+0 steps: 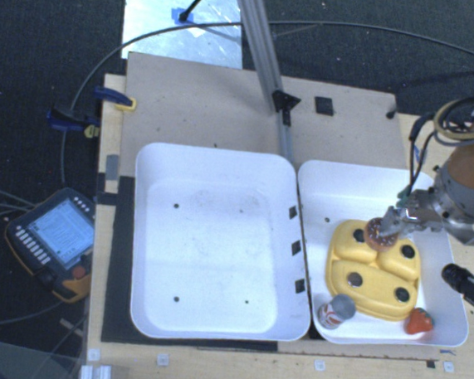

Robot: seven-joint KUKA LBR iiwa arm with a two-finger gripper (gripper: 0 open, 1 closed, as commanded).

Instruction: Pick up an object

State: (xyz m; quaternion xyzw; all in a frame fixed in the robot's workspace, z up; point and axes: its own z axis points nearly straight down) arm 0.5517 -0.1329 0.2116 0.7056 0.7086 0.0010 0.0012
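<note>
Camera view: gripper [386, 229] sits low over yellow toy [374, 270] in right bin [321, 184], mid-right of frame; whether claw is apart or together, can't tell. Step looks like approach/grasp. Next: close, then lift straight up.

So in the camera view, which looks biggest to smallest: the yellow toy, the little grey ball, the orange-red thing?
1. Yellow toy, by far the largest.
2 and 3. Grey ball and orange-red thing look about alike; too close to rank.
</note>
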